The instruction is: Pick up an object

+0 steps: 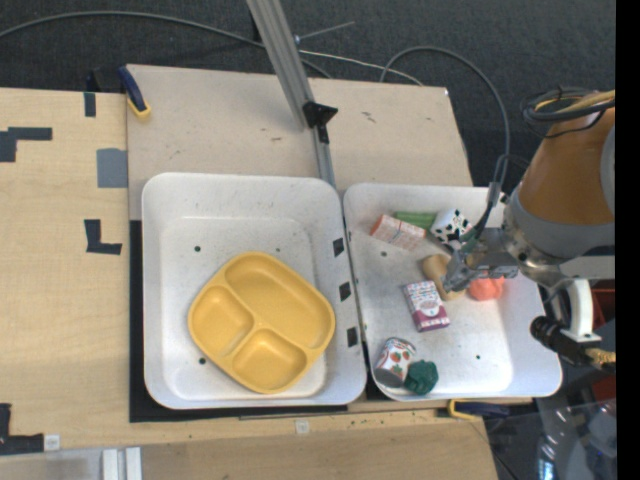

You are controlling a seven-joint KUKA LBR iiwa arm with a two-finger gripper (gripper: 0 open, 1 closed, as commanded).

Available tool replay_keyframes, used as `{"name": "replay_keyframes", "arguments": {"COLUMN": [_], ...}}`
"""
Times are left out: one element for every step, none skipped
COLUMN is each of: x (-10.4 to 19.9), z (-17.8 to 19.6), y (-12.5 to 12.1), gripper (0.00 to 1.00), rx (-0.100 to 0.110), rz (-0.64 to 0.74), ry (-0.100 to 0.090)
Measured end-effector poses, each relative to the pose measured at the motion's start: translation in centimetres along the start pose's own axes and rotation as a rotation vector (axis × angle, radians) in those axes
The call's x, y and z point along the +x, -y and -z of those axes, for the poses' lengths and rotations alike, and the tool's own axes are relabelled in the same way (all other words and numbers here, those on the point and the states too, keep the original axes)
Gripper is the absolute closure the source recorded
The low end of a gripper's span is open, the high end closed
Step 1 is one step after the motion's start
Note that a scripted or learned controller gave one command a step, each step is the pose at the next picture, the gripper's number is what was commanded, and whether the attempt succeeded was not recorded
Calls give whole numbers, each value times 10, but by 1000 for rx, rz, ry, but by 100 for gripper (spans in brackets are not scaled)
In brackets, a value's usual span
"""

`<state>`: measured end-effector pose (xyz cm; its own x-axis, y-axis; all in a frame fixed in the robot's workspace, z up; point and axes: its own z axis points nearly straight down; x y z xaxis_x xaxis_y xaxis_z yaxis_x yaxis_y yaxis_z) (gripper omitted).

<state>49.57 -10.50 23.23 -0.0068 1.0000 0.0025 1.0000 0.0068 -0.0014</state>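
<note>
In the right-hand white bin (530,368), the gripper (466,271) is lowered beside a tan rounded object (434,267); whether anything is held cannot be told. The descent is best centred over one item, the pink carton (426,305) avoided.

We saw a light wood tabletop (60,268) with dark tape marks (100,238) and a grey patch (112,167) on its left part. A plainer tan board (250,118) lay behind the bins, a blue-and-yellow clamp (134,92) at its back-left corner. A grey metal rail (283,48) ran at a slant from the top edge down to a black bracket (319,114) on that board. Dark carpet-like floor (450,18) filled the far side, with thin cables (420,63) looping across it. A black mat (136,318) showed under the bins' left edge. Lighting looked even, no hard shadows.
</note>
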Motion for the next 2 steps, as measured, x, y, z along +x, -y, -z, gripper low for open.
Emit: {"name": "replay_keyframes", "arguments": {"x": [55,111], "z": [-12,-8], "y": [-2,6], "gripper": [100,100], "rx": [2,2], "rz": [0,1], "ry": [1,0]}}
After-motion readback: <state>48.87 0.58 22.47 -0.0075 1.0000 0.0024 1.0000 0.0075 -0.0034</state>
